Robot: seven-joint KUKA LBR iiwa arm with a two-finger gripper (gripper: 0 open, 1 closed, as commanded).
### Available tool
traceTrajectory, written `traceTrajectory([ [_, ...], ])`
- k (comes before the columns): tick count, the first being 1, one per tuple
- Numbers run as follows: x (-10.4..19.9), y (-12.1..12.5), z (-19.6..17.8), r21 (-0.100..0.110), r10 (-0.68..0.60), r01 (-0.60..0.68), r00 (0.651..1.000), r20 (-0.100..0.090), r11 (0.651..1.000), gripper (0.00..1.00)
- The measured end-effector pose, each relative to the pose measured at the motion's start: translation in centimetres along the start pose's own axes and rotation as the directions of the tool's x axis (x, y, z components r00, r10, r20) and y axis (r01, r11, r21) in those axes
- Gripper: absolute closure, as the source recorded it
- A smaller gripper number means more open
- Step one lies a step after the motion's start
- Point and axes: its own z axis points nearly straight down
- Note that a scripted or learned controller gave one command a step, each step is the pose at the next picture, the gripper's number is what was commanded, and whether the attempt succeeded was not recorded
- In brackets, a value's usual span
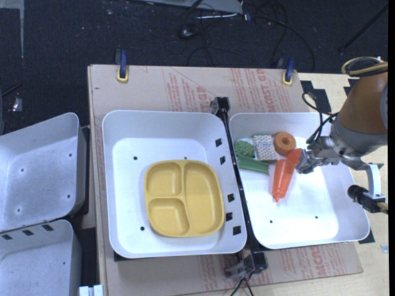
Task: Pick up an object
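In the right bin [321, 227] lies an orange carrot [282, 176], its thick end up and to the right, its tip pointing down-left. Just above it sits a small orange ring [284, 142]. To the ring's left are a white speckled block [263, 147] and a green piece [250, 159] against the bin's left wall. My gripper [307, 161] reaches in from the right and hovers low, right beside the carrot's thick end and below the ring. The wrist hides its tips.
The left bin [123, 140] holds a yellow divided plate [184, 198]. A black divider [231, 165] runs between the two bins. The grey and orange arm [361, 119] covers the right bin's upper right corner. White trays [37, 165] lie off the bench at left.
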Motion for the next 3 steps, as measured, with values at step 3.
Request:
traceTrajectory([
  [3, 5.8, -0.5, -5.5, 0.005, -0.007, 0.007, 1.0, -0.003, 1.0, 1.0],
])
